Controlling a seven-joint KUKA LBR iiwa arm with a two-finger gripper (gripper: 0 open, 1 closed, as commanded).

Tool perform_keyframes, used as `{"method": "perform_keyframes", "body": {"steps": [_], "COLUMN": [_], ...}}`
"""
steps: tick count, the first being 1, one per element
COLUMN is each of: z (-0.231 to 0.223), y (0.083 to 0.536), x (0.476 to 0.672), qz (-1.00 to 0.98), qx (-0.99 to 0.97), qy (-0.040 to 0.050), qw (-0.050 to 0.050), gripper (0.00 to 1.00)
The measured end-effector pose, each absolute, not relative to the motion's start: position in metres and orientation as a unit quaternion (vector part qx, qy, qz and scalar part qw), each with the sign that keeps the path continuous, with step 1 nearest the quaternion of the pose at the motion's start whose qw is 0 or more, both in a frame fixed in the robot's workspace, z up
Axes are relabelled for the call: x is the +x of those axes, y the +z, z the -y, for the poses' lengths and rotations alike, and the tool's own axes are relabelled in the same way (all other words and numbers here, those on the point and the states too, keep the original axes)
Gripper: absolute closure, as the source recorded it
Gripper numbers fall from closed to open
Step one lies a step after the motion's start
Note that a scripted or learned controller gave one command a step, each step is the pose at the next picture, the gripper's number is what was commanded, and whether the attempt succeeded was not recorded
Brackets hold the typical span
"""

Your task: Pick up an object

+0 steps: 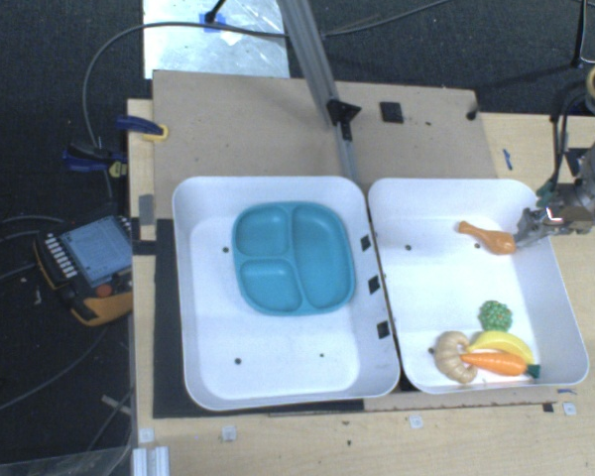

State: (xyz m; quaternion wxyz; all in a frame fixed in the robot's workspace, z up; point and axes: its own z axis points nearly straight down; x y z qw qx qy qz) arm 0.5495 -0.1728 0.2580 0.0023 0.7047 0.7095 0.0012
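Fingers [532, 222] beside drumstick [487, 236], vegetables [484, 346] apart

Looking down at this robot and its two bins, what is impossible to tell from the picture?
- Gripper: too small and blurred to tell how its fingers stand, or whether it touches the chicken drumstick.
- Arm: cut off by the camera view's right edge.
- Pale toy in the right bin: too small to identify, partly covered by the carrot.

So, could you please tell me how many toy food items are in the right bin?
5. An orange plastic drumstick lies near the bin's upper right. At the lower right cluster a green broccoli floret, yellow banana, orange carrot and tan lumpy piece. Others may be hidden beneath.
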Motion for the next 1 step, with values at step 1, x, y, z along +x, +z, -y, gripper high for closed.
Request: {"method": "perform_keyframes", "body": {"steps": [1], "z": [0.1172], "y": [0.2476], "x": [0.5408], "qz": [-0.710], "qx": [0.704], "qy": [0.0006], "qw": [0.000], "gripper": [1.00]}}
